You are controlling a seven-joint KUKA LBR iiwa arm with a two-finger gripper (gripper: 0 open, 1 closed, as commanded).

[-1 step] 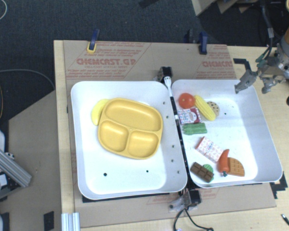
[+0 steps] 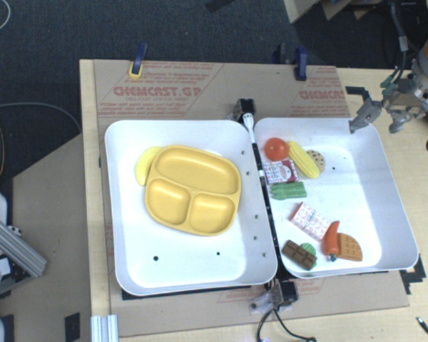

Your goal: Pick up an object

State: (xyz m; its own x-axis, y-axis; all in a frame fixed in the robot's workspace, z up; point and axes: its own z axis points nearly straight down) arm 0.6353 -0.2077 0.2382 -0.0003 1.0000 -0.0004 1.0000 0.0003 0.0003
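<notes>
In the right bin (image 2: 392, 191), nearest lie a chocolate piece (image 2: 298, 253), a carrot (image 2: 331, 239) and a waffle (image 2: 349, 247); farther are a tomato (image 2: 275, 148) and corn (image 2: 304, 159). The left bin (image 2: 121, 191) holds a yellow tray (image 2: 192, 189). Beyond, the tool (image 2: 379, 117) hangs above the right bin's far corner, fingers spread, grasping nothing.

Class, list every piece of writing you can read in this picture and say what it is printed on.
"CHEMCAST GP": red print on the brown sheet behind the left bin; it repeats, partly cut off, behind the right bin.
Red-and-white packet: print too small to read.
Checked packet: too blurred to read.
</notes>
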